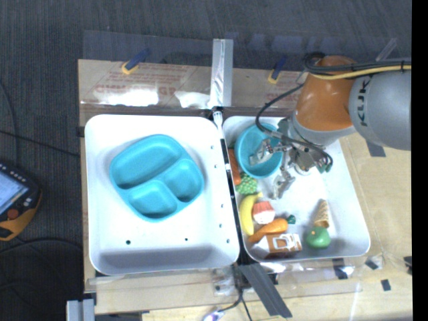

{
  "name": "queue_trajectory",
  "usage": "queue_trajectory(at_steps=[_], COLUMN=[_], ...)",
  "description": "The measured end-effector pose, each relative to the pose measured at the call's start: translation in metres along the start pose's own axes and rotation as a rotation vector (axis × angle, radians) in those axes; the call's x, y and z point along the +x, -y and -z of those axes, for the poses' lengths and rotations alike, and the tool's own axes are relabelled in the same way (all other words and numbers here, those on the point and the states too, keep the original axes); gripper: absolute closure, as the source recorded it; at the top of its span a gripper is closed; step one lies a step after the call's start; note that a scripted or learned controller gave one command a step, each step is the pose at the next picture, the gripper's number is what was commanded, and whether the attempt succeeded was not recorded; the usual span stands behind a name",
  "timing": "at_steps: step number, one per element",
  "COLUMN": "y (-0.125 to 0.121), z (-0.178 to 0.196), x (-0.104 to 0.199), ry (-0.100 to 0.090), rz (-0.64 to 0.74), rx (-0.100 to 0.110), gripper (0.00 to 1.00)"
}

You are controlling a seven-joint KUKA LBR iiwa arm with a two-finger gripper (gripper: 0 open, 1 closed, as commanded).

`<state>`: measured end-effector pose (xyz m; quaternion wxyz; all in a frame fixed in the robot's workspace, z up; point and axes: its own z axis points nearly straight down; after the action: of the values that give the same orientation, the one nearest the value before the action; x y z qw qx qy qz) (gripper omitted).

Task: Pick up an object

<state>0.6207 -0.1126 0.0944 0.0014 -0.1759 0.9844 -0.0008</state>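
Note:
My gripper (271, 171) hangs over the upper middle of the right bin (354, 206), open, with nothing between its fingers. One finger (259, 156) reaches over the blue bowl (251, 146); the other (281, 183) points down at the bare bin floor. Below it lie a yellow banana (246, 215), a white and red piece (263, 212), an orange carrot (269, 229), a brown box (283, 245), a green apple (318, 238) and an ice cream cone (322, 212).
A blue divided plate (157, 176) lies in the left bin (107, 246). A small green piece (249, 186) and an orange piece (234, 169) sit against the right bin's left wall. The grey and orange arm (334, 105) covers the bin's upper right.

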Motion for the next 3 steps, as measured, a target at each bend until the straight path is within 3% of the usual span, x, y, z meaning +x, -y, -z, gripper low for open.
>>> queue_trajectory(at_steps=[1, 2, 3], y=[0.038, -0.03, 0.039], z=[-0.004, -0.003, 0.057], x=[0.075, 0.036, -0.036], ry=[0.008, 0.018, -0.005], rz=[0.143, 0.085, -0.057], rx=[0.008, 0.009, -0.001], gripper=[0.0, 0.0, 0.0])
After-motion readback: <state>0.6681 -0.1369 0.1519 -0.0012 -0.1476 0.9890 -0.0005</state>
